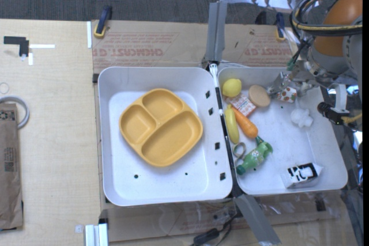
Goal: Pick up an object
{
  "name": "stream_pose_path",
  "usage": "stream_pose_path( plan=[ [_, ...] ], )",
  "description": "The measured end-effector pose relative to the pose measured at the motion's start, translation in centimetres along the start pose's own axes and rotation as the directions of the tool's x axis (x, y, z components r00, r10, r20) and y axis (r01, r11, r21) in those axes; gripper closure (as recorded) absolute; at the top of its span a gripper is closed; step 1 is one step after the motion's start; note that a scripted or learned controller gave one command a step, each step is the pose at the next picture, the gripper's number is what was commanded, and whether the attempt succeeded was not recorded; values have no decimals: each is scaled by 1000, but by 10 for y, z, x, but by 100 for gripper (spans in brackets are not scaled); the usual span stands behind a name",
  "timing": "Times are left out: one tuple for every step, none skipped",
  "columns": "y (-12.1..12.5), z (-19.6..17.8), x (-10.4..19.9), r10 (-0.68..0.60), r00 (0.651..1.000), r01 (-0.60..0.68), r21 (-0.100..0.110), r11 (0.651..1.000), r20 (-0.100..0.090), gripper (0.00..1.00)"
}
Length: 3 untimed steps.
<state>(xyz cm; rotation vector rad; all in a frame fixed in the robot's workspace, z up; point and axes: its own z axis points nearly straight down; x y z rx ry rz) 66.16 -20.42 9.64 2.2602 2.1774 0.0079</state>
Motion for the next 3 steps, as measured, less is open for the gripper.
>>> stream_pose_path(
  plan=[
    [1,-12,-2,-2,1000,2,-4,1000,5,100],
    [-5,-86,85,-96,995,96,5,995,2,100],
    [-6,-96,91,-32,999,32,6,999,3,100]
  ],
)
